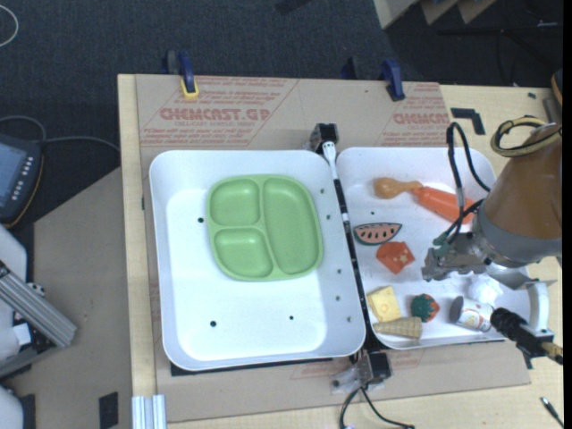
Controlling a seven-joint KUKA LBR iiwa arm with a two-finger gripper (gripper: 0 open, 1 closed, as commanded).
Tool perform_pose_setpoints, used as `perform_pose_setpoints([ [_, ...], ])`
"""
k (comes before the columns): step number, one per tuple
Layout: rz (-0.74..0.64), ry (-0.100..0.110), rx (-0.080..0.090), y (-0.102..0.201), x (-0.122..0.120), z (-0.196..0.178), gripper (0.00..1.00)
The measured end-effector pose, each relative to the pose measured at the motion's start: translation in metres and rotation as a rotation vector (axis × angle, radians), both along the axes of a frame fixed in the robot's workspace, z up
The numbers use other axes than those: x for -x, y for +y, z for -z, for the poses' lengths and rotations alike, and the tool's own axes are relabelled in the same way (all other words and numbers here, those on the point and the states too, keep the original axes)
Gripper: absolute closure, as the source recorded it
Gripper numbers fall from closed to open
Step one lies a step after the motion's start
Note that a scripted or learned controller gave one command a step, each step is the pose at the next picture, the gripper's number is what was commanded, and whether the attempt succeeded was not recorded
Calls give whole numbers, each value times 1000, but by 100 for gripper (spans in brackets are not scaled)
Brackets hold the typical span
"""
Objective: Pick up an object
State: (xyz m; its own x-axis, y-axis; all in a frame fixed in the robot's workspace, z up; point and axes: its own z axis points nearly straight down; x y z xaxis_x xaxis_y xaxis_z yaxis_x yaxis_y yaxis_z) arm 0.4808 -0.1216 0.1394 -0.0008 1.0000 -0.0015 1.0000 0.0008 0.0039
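- The arm (pixel 527 208) is reaching in from 3 o'clock, its grey body and orange band leaning over the far right side of the right bin (pixel 357 164).
- The gripper (pixel 444 266) is hanging low over that bin's middle right (a dark metal cluster at the arm's end), just beside the red chunk; whether its fingers are spread or closed cannot be told from this slant, and nothing is showing between them.
- Black cables (pixel 460 164) are looping up from the wrist toward 12 o'clock.
- The red chunk (pixel 395 256) is lying at about 9 o'clock from the gripper, blocky and orange-red, near the bin's centre.
- The watermelon slice (pixel 376 232) is sitting just at 11 o'clock of the chunk, a red wedge with dark seeds and a green rind.
- An orange carrot (pixel 436 200) is lying toward 12 o'clock of the gripper, with a tan spoon-shaped piece (pixel 395 187) touching its left end.
- Along the bin's 6 o'clock edge a yellow cheese block (pixel 385 303), a cone (pixel 397 330) and a small green-and-red ball (pixel 424 307) are sitting close together.
- A small white bottle (pixel 475 315) is lying at 5 o'clock of the gripper.
- The left bin (pixel 179 266) is bearing a green divided plate (pixel 264 227), set toward its 12 o'clock half.
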Motion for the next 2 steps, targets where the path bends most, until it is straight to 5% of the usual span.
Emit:
perform_pose_setpoints([
  [2, 0, -2, 0, 9, 0, -87, 100],
])
